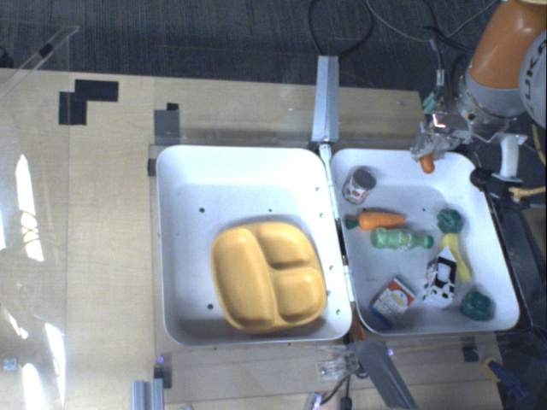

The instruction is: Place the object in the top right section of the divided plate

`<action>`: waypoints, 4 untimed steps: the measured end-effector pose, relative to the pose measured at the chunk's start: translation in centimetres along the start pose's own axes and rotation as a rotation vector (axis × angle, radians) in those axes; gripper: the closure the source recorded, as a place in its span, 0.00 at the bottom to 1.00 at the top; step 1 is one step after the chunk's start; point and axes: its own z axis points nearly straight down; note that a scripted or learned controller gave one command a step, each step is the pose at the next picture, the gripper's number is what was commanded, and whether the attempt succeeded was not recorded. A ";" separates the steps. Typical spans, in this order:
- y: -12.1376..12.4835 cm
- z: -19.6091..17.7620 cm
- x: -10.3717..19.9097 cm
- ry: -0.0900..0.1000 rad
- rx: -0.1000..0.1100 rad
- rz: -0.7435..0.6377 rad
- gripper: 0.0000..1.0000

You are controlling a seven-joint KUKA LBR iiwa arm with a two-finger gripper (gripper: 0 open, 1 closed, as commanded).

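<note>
A yellow divided plate (248,284) lies in the left white bin (184,229), with its top right section (284,244) bare. My gripper (428,155) hangs over the far edge of the right bin (491,229), well right of the plate. A small orange object (426,166) sits between its fingertips, lifted above the bin floor. The orange-banded arm reaches in from the upper right.
The right bin holds a small can (359,184), a carrot (380,220), a green bottle (400,240), two green toys (450,221) (477,304), a yellow piece (461,261), a black-and-white cow (441,282) and a carton (393,297). A metal divider (326,109) stands between the bins.
</note>
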 end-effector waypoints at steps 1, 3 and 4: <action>-11.2 -7.0 7.0 0.003 0.002 0.147 1.00; -19.1 2.2 19.0 0.003 0.007 -0.053 1.00; -19.1 2.1 19.0 0.003 0.006 -0.052 0.00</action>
